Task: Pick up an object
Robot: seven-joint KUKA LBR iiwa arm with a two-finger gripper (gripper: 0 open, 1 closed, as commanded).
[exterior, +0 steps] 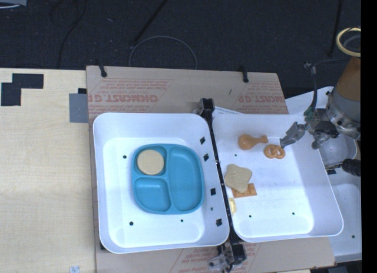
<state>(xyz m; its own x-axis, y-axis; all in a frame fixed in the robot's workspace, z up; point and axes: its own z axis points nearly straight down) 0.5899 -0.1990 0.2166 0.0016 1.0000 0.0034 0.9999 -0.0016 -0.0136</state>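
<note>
Gripper (293,137) fingers spread beside glossy pretzel (274,152), smooth white right bin (318,222), flat bread slice (238,177)

Illumination is even and diffuse from overhead, rendering the two white bins (112,148) bright but not blown out, while the dark floor (177,19) beyond the bench stays dim with little detail. Shadows are soft and short, seen faintly under the blue tray (177,189) and the food items. Overall sharpness is moderate and resolution low; small parts at the right edge read slightly smeared, and no marked edge distortion is evident
</note>
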